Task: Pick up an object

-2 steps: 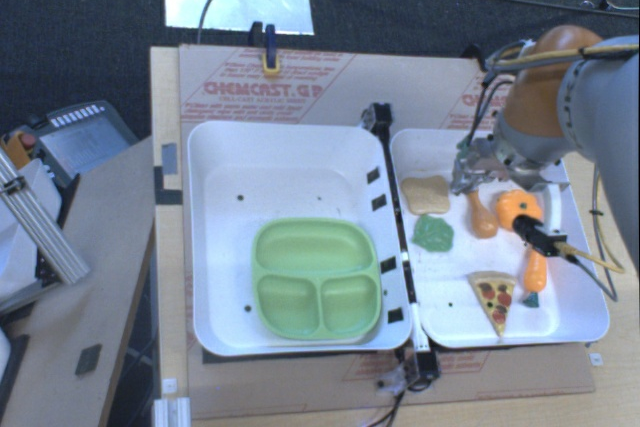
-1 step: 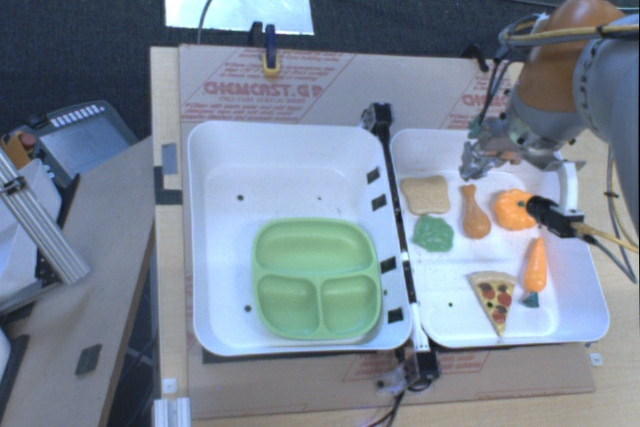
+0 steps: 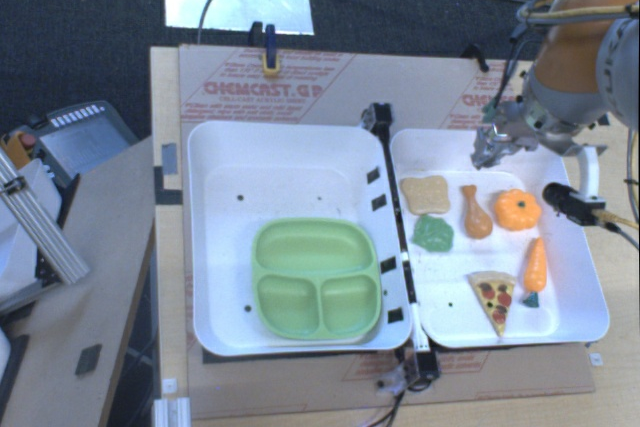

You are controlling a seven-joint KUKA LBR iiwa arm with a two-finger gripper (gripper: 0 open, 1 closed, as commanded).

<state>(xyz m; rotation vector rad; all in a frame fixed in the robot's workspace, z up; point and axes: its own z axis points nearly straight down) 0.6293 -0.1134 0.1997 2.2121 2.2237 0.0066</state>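
Toy food in the right bin (image 3: 590,315) is what the gripper (image 3: 487,155) is hovering over, and nothing is sitting between its tips. Whether those tips are apart or together I cannot tell from this slant; they are blurring into one grey cluster near the bin's far edge.

Working outward from the gripper: the bread slice (image 3: 426,194) is lying nearest, just toward the camera and a little toward the divider. The drumstick (image 3: 476,213) is lying almost straight toward the camera from the gripper, its long axis running far-to-near with the thin bone end pointing at the gripper and the fat end nearer the camera. The pumpkin (image 3: 517,210) is sitting just beside the drumstick on the arm's side, so a grasp there is looking crowded. The green leafy piece (image 3: 433,234) is lying against the bread's near edge. Farther out, the carrot (image 3: 536,265) is lying with its length running far-to-near, and the pizza slice (image 3: 493,298) is pointing its tip toward the bin's near wall.

My judgement is that the bread or the drumstick is offering the shortest descent, with the drumstick wanting a grip across its narrow width.

Open room is lying mostly along the bin's far strip under the gripper. The left bin (image 3: 215,215) is holding a green divided plate (image 3: 316,276), well apart from the gripper.
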